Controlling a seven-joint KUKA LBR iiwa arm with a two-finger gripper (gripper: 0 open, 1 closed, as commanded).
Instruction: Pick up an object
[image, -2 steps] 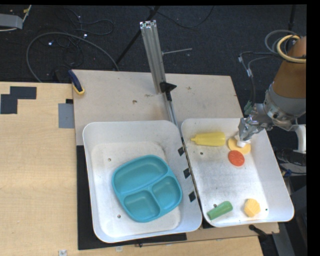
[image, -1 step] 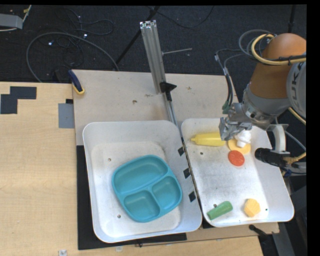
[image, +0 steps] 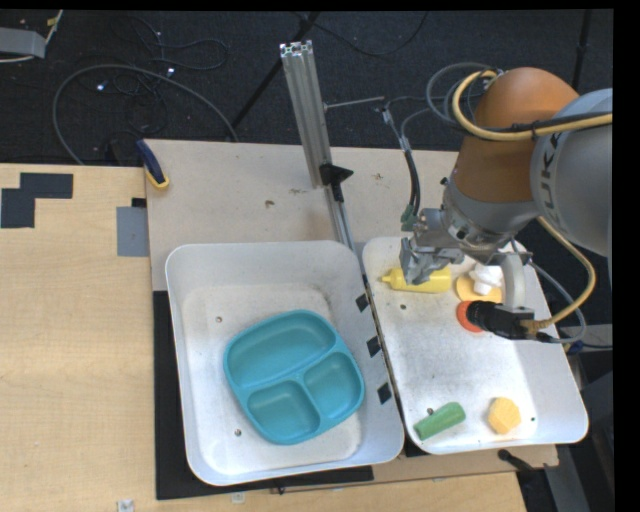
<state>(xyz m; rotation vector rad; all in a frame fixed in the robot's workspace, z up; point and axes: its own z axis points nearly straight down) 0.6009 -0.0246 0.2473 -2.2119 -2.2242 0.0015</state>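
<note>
Two bins are sitting side by side, and the gripper (image: 425, 268) is reaching down over the yellow block (image: 420, 282) in the right bin (image: 450, 370). I cannot tell if it is grasping. It should be squeezing the block's middle before lifting slowly.

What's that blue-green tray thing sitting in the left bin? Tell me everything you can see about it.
The teal plastic divided plate is smooth, rounded at the corners and moulded into three compartments: one long section along its upper left and two smaller ones at its lower right. It lies flat, right side up and turned at an angle, on the floor of the left shallow white bin. All three compartments look bare.
</note>
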